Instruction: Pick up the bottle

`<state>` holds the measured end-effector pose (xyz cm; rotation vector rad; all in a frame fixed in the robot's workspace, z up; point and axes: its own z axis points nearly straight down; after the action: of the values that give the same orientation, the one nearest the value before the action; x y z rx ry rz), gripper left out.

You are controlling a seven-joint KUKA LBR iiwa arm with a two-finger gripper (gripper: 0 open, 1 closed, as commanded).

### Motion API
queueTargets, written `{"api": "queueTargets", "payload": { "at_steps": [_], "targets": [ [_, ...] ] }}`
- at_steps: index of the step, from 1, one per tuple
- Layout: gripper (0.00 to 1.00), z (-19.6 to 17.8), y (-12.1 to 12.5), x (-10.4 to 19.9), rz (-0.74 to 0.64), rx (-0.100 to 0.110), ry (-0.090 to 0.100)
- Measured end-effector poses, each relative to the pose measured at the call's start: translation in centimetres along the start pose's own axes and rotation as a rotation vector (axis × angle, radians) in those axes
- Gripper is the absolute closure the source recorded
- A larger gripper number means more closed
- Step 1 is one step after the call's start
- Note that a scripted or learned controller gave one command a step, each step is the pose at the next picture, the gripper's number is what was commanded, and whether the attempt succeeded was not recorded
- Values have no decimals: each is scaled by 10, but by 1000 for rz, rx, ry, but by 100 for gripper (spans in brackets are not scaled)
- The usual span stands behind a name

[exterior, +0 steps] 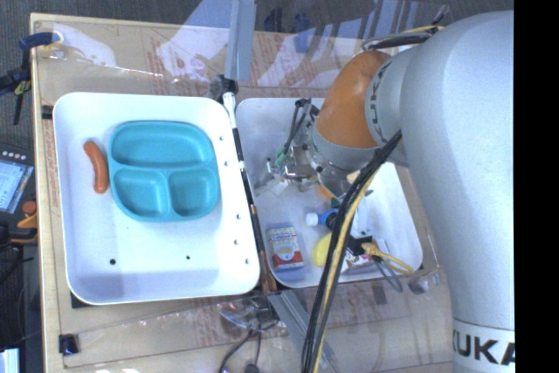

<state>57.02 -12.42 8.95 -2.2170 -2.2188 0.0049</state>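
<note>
The big grey arm is reaching down into the right bin. Its hand is sitting low by the left wall. The small bottle, with a white cap, is lying just beside it. A smooth teal tray and an orange sausage are lying in the left bin.

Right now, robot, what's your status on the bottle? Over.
Gripper down in right bin, grip unclear. Bottle lying near arm, partly hidden. Small carton and cables close by.
</note>
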Motion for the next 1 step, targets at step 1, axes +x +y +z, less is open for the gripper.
{"api": "queueTargets", "payload": {
  "at_steps": [1],
  "targets": [
    [0, -42, -95, -38, 29, 0, 1]
  ]
}}
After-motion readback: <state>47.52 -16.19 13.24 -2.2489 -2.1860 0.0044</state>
